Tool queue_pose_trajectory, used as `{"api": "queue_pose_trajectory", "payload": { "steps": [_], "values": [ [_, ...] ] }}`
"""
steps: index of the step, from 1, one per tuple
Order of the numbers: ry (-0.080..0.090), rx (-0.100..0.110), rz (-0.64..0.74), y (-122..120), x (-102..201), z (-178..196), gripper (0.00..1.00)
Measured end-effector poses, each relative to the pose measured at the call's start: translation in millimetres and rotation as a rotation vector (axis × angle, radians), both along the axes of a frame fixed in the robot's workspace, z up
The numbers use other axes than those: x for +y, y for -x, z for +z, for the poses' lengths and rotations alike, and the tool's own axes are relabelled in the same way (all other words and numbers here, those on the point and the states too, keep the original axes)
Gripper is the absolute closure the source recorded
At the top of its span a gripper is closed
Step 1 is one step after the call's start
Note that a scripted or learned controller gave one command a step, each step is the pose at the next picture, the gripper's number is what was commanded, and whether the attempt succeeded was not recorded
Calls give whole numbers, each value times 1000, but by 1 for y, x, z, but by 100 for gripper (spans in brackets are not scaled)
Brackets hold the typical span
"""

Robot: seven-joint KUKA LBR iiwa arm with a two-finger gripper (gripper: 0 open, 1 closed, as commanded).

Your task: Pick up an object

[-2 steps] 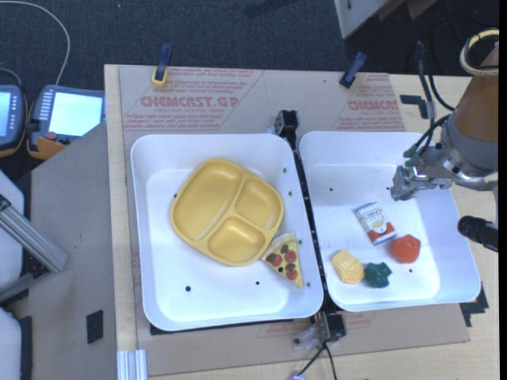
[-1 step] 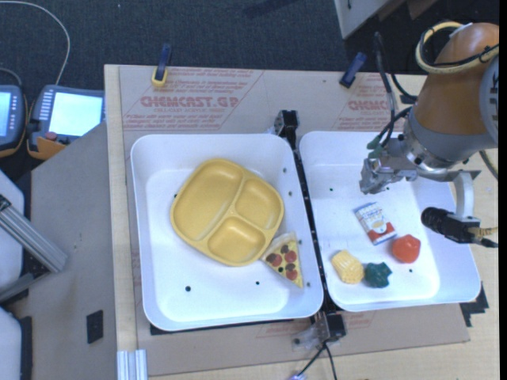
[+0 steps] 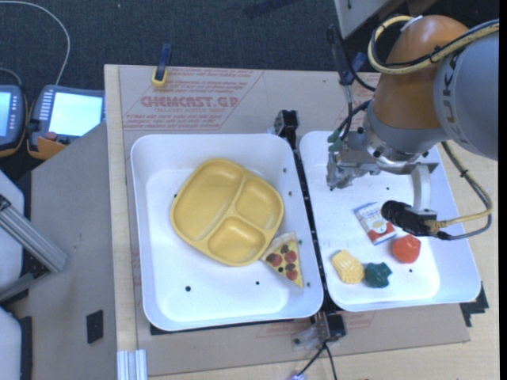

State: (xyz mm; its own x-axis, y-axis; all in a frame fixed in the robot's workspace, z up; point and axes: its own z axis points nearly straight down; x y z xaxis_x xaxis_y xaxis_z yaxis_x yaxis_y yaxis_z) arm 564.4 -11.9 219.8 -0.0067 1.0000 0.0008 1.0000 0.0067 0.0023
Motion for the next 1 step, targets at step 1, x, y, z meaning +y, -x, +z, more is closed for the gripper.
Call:
{"api": "queue_pose_trajectory", "payload": {
  "steps": [1],
  "values": [
    [-1,4,-1,-2,56,-9,100]
  ]
}}
